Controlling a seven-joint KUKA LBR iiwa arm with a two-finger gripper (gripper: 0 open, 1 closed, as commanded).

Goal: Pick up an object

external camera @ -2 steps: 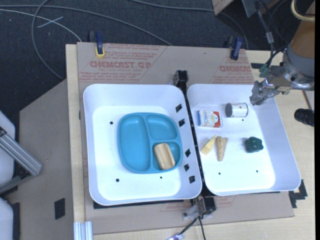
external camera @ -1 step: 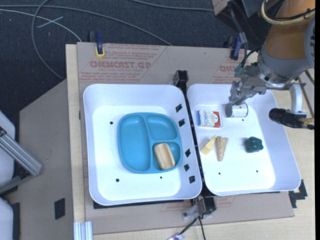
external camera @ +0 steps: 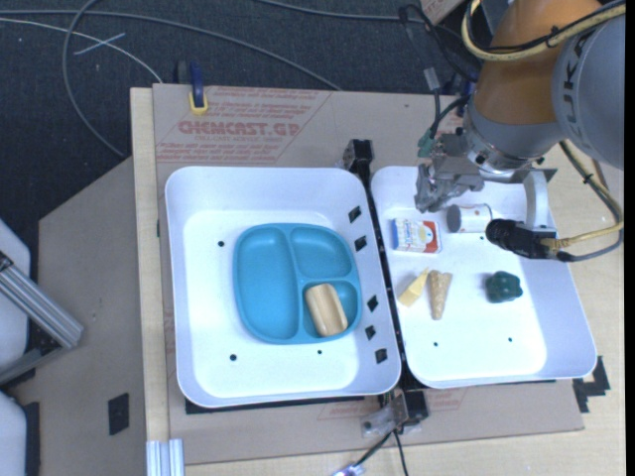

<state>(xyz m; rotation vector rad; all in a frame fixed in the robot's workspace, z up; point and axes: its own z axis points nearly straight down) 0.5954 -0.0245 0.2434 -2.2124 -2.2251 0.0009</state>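
I am hovering my gripper (external camera: 435, 200), grip state unclear, at twelve o'clock of the small white-red-blue carton (external camera: 414, 234); nothing is lifted yet

I am seeing my arm (external camera: 556, 58) reaching in from about two o'clock, its orange band bulging at the top right and the grey casing running off toward three o'clock. The wrist is pointing down and toward nine o'clock, carrying the gripper (external camera: 437, 191) low at the end of it. A black cable is trailing from the wrist toward four o'clock.
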